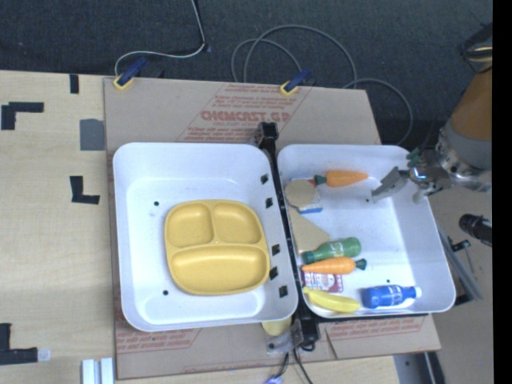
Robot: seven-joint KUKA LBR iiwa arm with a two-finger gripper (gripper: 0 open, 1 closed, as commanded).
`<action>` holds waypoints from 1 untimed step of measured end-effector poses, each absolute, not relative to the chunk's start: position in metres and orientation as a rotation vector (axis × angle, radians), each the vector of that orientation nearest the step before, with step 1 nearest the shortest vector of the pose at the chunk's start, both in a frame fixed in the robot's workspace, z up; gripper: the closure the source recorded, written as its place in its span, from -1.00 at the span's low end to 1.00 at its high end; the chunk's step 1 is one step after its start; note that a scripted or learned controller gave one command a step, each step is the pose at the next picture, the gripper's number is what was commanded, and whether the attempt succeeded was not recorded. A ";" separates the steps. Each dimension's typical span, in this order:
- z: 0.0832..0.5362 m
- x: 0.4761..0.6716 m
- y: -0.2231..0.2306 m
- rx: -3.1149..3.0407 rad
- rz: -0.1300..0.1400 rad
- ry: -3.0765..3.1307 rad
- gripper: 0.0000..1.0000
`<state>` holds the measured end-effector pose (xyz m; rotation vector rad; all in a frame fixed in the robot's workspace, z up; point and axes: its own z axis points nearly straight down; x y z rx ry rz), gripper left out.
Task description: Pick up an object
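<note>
While hand (398, 182) hovers over right bin (424, 230) near its far right corner, fingers spread wide, nothing between them, we judge reach step under way, no grasp yet. Nearest candidate: carrot (346, 178) by bin's far wall, just beside hand. Green bottle (330, 250), blue bottle (388, 296), banana (332, 301) toward near edge. Next we need descent over carrot, then closing.

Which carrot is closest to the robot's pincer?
The carrot at the far end of the right bin, just left of the pincer. The other carrot lies nearer the camera, under the green bottle.
</note>
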<state>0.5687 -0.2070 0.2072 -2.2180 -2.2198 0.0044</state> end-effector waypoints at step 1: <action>0.105 0.615 -0.142 -2.207 0.007 -2.222 -1.00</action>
